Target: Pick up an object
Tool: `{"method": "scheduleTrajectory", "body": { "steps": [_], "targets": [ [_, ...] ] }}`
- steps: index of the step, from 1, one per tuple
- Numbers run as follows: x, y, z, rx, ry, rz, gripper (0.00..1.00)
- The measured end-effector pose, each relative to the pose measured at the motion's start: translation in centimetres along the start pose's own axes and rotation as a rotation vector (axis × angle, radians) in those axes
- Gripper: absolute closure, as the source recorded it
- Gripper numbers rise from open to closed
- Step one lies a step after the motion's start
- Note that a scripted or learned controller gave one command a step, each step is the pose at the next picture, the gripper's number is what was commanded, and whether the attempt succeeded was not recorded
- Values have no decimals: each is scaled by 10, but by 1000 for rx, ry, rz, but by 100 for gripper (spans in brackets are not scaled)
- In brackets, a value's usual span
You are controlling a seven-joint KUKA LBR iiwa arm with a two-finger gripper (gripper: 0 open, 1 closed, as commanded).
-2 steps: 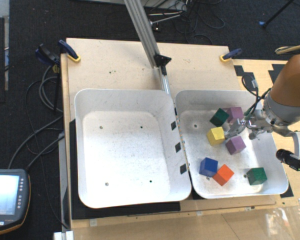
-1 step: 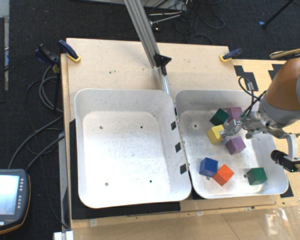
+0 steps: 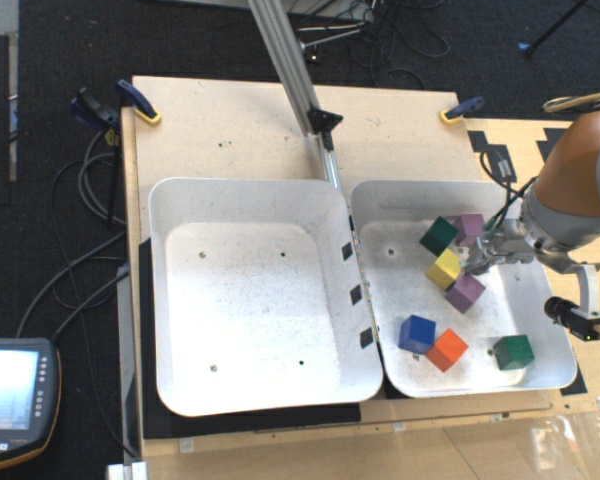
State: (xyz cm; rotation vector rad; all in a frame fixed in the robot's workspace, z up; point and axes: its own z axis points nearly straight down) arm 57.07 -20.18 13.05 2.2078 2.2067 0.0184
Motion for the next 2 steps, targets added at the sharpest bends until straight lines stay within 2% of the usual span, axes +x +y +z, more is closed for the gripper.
{"method": "scheduleTrajectory", "body": {
  "steps": [1, 2],
  "targets": [
    [2, 4, -64, 15, 3, -3, 100],
    [1, 6, -107, 18, 3, -3, 100]
  ]
}}
